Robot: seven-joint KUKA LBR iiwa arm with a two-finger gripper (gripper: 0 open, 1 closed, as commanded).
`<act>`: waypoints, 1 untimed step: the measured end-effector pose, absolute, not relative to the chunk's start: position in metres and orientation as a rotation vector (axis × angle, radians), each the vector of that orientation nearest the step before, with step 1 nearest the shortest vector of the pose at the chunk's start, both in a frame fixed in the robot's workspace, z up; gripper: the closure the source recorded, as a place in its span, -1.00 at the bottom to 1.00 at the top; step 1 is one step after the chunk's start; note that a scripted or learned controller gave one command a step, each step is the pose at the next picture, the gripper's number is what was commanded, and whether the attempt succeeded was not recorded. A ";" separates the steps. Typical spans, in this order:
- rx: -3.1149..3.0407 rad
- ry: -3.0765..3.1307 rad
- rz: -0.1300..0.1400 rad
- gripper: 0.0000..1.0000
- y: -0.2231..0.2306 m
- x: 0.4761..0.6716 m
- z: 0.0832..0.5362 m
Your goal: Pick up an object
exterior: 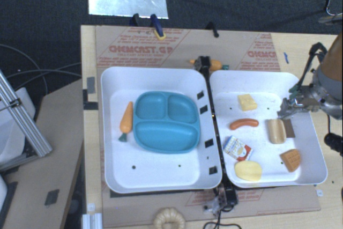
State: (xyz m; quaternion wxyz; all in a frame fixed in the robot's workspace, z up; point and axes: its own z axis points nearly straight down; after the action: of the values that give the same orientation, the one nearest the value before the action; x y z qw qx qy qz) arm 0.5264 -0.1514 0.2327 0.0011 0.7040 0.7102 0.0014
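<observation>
Nothing is lifted yet. Metal two-finger hand [288,106] hovers over the right white bin [268,86], just above the tan bread-slice toy [276,131] lying there; whether it is open, I cannot tell. Grasp and lift remain.

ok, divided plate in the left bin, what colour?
Light blue plate, clearest in the camera view.

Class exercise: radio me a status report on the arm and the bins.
Gripper over right bin, nothing seen held. Nearest: tan block. Sausage left of it, apart.
</observation>
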 end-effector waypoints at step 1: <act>2.208 2.232 0.006 1.00 -0.098 0.559 0.233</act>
State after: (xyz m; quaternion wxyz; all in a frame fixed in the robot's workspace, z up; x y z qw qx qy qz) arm 0.5590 -0.0979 0.2334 0.0009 0.7033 0.7109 0.0018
